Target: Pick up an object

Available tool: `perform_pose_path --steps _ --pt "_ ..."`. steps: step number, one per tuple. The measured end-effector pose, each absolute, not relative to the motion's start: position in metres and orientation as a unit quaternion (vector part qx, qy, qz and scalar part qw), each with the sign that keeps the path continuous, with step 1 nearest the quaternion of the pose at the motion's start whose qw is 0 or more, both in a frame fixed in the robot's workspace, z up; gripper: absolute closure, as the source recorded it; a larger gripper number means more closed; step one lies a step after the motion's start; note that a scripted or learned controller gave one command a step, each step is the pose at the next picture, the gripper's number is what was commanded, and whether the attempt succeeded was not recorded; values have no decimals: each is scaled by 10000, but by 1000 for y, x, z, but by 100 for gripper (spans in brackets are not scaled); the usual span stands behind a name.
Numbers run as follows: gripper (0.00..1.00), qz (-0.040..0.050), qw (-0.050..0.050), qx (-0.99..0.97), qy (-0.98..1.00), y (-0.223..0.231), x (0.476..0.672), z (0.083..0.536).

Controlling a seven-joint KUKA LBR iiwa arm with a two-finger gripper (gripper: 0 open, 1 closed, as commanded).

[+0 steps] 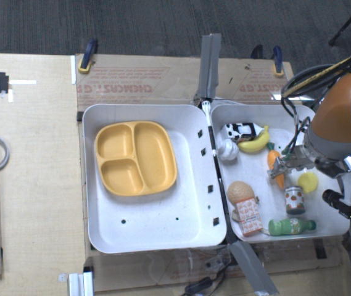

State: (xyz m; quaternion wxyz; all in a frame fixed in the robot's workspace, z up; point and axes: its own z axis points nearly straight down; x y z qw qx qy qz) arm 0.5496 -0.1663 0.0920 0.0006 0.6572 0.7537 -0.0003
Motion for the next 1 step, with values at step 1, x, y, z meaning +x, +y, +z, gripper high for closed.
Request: perform_pose_path --steps 1 --pt "100 -10 -1 7239 6899 -113 551 161"
